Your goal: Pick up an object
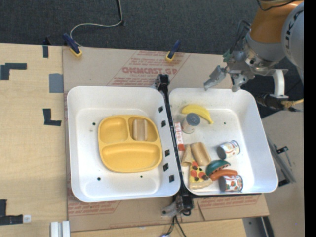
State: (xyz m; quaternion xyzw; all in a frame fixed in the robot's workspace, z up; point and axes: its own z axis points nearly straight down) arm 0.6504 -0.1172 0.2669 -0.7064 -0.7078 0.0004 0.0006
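**Around the bins: what sits on your bench**

You have a pale wooden bench top [29, 147] with a brown cardboard sheet [113, 65], printed in red lettering, laid over it. Two blue-and-yellow clamps pin the sheet's far edge: the left clamp [72, 44] at its corner, the right clamp [173, 51] further along. A thin cable [98, 24] loops over the dark floor [173, 9] towards the left clamp. On the bare wood you can see black tape marks [14, 70] and a grey patch [56, 82]. The left bin [74, 147] and right bin [261, 132] touch along a row of black clips [168, 127].
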